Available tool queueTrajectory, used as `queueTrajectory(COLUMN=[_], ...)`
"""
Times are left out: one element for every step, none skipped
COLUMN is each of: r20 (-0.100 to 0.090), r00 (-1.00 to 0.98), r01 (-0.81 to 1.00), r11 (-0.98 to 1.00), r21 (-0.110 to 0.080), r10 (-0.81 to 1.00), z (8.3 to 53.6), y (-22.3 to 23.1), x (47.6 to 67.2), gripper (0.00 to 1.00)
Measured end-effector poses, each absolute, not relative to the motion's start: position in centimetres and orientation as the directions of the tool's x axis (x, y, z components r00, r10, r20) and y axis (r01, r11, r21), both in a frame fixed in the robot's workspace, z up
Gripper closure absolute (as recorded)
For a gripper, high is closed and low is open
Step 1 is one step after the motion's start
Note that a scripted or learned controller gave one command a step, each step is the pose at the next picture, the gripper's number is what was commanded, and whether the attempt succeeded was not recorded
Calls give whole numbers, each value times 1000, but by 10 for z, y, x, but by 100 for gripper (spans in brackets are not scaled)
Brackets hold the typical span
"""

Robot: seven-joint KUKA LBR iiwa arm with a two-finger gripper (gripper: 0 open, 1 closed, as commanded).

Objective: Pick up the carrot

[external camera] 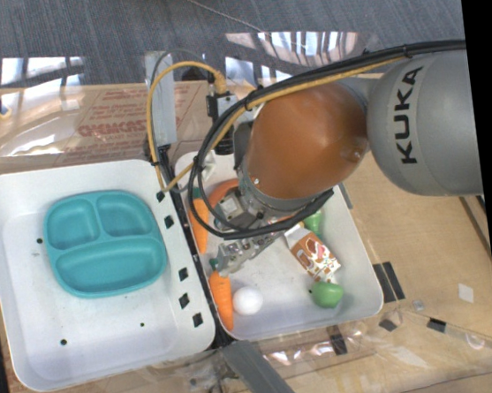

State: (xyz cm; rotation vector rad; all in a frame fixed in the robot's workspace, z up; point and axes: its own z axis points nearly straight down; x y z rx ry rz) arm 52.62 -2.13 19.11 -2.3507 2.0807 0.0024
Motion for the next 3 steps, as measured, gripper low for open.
queueTrajectory(r20=[-3, -1, 2], r00=[233, 455, 516], r01=[-973, -890, -856], r11=[-233, -455, -516], r21=[7, -2, 1], r10=[-973, -890, -856], z=[110, 192, 245], y=[-92, -59, -171], x=[491, 477, 476], gripper=[100, 100, 100])
